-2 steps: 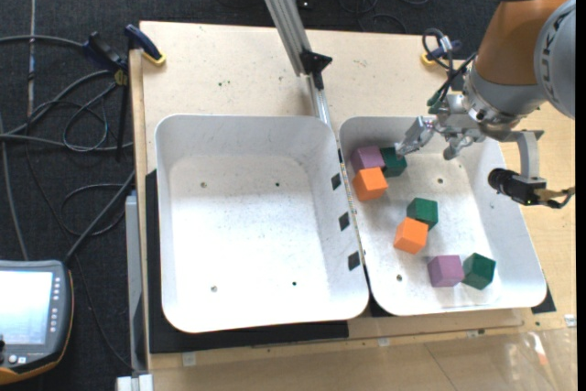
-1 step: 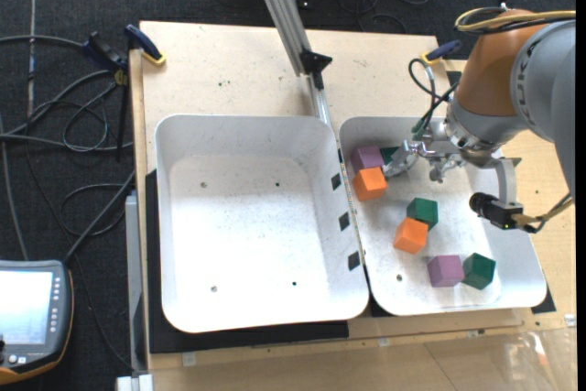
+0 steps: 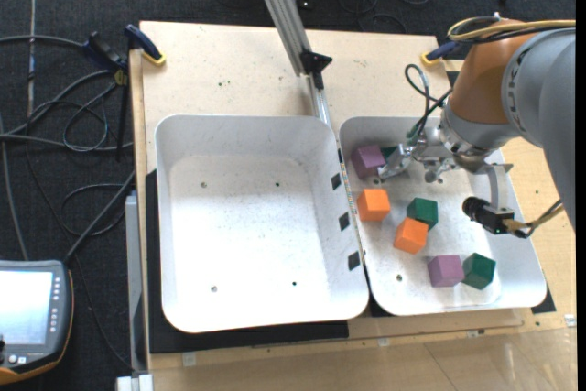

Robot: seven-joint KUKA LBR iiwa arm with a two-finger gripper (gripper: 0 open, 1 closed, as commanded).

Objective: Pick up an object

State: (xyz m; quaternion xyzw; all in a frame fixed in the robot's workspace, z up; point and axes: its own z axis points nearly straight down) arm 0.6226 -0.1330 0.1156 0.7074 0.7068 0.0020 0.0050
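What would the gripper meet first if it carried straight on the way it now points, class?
Probably the purple cube at the back of the right bin. The gripper points toward the view's left, and that cube lies just ahead of its tip, though height above it is hard to judge from this slanted view.

Dark carpet floor (image 3: pixel 73 5) strewn with black cables (image 3: pixel 64 114) around a pale wooden bench (image 3: pixel 229 69)

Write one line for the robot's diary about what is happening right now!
arm: over right bin | gripper: beside purple cube at bin's far end | grasp: none seen | loose: two orange, two green, another purple cube
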